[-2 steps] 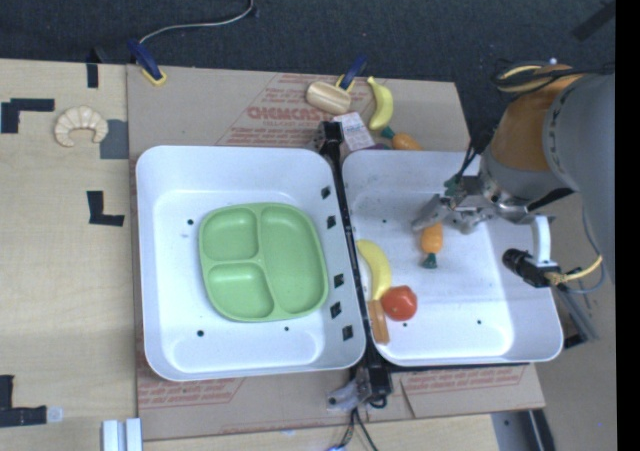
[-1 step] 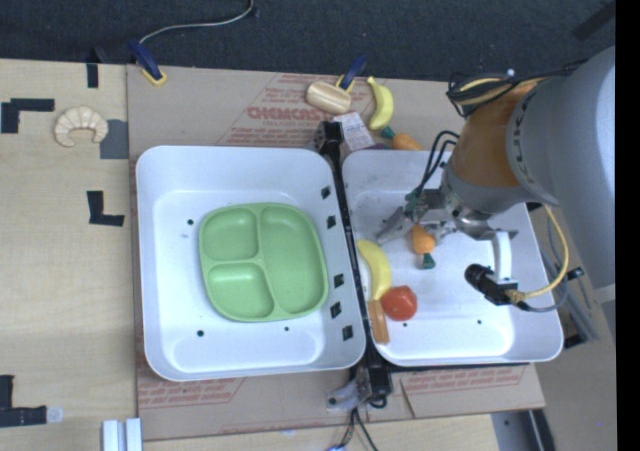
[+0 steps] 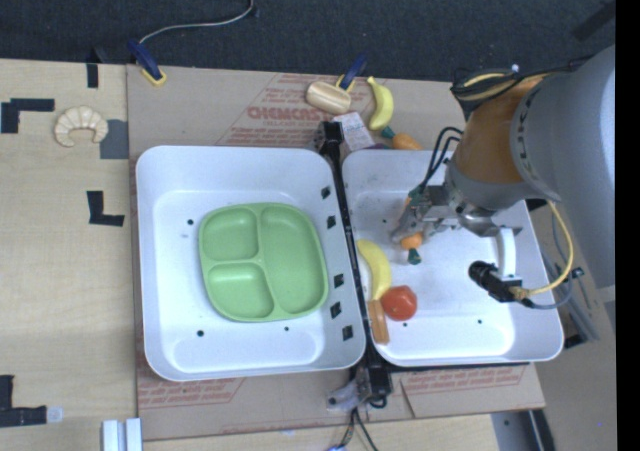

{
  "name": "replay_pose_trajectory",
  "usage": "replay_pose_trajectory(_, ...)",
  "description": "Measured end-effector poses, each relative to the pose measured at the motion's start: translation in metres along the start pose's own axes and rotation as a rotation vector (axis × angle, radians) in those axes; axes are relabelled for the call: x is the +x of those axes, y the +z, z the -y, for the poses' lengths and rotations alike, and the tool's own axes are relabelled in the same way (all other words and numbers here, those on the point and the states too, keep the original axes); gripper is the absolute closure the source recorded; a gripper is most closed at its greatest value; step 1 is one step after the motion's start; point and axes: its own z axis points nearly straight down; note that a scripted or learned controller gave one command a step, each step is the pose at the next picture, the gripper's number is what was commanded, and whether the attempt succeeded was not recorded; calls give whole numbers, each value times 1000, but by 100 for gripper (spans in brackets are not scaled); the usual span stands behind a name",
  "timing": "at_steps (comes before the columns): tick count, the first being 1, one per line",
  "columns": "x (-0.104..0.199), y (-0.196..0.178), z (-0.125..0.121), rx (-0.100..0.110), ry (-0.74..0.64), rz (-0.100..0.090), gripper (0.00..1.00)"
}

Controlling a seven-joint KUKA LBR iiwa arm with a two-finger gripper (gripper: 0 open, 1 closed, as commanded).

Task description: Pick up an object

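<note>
Looking down, I see the claw [image 3: 413, 222] low in the right bin [image 3: 520, 334], over a small orange carrot-shaped piece [image 3: 411, 239]; whether it grips, I cannot tell. At seven o'clock lie a curved glossy banana [image 3: 375, 267] and a round tomato [image 3: 399, 303].

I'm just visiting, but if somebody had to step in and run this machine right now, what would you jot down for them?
Gripper: low in the right bin, over a small orange item; nothing visibly held.
Right bin also holds a banana, a tomato and a green bit.
Left bin: green divided plate.
Outside the bins: a second banana, a bread roll, a croissant.
Done: nothing lifted. Left: grasp and raise one object.
</note>
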Motion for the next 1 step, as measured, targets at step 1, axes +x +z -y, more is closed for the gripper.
replay_pose_trajectory(1,71,-89,18,5,-1,-4,100)
